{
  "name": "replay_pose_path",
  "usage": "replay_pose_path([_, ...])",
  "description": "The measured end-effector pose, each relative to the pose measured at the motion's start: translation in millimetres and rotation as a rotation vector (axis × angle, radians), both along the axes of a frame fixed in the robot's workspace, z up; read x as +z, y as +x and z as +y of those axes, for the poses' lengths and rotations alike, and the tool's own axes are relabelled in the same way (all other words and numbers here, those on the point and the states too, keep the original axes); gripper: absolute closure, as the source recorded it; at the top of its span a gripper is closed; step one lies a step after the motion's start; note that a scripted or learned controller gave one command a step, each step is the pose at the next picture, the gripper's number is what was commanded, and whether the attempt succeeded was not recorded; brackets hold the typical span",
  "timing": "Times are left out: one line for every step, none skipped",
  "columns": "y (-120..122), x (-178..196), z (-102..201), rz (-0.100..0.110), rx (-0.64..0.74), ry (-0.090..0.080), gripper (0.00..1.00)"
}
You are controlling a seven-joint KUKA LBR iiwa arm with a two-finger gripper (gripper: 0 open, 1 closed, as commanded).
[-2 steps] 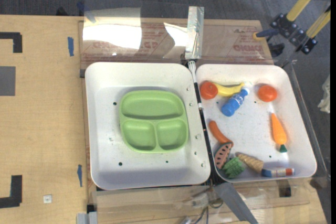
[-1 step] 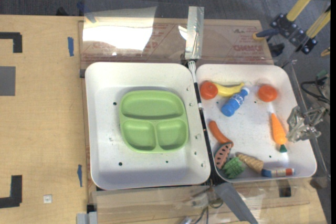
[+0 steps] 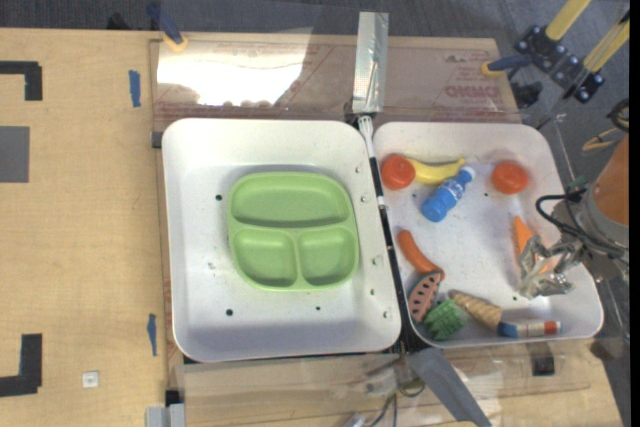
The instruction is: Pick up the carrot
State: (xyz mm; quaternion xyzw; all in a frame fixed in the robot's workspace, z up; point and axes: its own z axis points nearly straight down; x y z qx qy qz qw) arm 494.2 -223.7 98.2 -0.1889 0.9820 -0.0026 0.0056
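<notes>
The end effector point(image 3: 545, 270) hangs low at the right bin's point(image 3: 470, 215) right side, metal fingers just below the carrot point(image 3: 522, 235); whether they are apart or together I cannot tell. Left of it lie a red sausage point(image 3: 418, 253), blue bottle point(image 3: 445, 195), banana point(image 3: 438, 169) and tomato point(image 3: 510, 177). The arm is cut off at the frame edge.

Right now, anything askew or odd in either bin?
Nothing spilled or damaged. The green tray sits squarely in the left bin. The toys lie loosely scattered in the right bin, and the gripper is right by the carrot.
</notes>
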Motion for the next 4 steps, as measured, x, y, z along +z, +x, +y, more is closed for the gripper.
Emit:
replay_pose_path([36.2,174.5,0.6,-0.004,0.015,-0.002,1.0])
replay_pose_path([11.4,0.4,6.5,0.004,0.256,0.0,1.0])
replay_pose_path([78.5,206.0,0.8,-0.005,0.173,-0.004,1.0])
replay_pose_path([51.4,8.9,6.5,0.019,0.324,0.01,1.0])
